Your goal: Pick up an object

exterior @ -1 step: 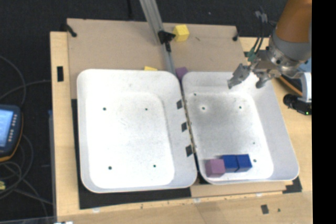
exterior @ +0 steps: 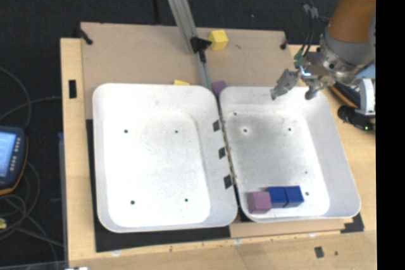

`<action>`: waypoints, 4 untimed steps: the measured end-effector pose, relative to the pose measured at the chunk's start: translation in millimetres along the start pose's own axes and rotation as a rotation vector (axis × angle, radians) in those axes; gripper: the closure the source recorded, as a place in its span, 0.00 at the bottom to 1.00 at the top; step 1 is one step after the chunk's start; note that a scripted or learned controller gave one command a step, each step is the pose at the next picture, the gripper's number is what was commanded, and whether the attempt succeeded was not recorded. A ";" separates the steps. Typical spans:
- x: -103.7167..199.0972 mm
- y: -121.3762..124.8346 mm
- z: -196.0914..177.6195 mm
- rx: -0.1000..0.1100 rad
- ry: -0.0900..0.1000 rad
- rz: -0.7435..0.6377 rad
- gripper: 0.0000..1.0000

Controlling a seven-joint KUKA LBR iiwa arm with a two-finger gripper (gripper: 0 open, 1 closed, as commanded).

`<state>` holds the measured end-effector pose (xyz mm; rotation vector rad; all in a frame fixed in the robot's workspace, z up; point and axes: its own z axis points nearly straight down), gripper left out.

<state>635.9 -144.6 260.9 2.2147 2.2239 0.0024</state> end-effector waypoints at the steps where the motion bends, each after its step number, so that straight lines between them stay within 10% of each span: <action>1: 30.7 -22.5 58.7 0.009 0.002 -0.001 0.00; 4: 47.9 -53.1 117.8 0.004 0.000 0.007 0.00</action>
